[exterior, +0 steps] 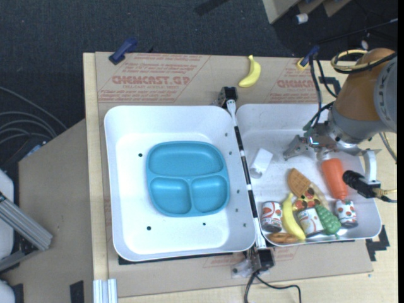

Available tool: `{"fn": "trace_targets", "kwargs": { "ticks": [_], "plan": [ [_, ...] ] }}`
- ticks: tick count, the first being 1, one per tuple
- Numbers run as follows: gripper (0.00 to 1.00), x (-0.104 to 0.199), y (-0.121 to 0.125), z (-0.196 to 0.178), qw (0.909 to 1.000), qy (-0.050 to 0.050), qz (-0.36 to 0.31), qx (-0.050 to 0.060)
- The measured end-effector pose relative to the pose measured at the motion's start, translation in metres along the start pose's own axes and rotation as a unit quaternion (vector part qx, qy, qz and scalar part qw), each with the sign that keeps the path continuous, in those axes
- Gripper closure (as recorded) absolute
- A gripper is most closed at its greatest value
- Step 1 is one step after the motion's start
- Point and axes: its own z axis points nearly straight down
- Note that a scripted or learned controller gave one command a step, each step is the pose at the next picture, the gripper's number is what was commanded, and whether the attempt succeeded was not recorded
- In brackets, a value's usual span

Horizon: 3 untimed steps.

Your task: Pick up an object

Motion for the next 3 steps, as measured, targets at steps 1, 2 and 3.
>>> {"fn": "trace_targets", "kwargs": {
  "ticks": [1,2,3],
  "plan": [
    [0.00,0.036,0.069,0.010,1.0000,0.000,0.000,-0.001],
    [1.00,0.036,0.070,0.000,1.0000,-0.001,-0.001,-0.002],
    [0.00,0.036,0.069,0.000,1.0000,-0.001,-0.001,-0.002]
  ]
}}
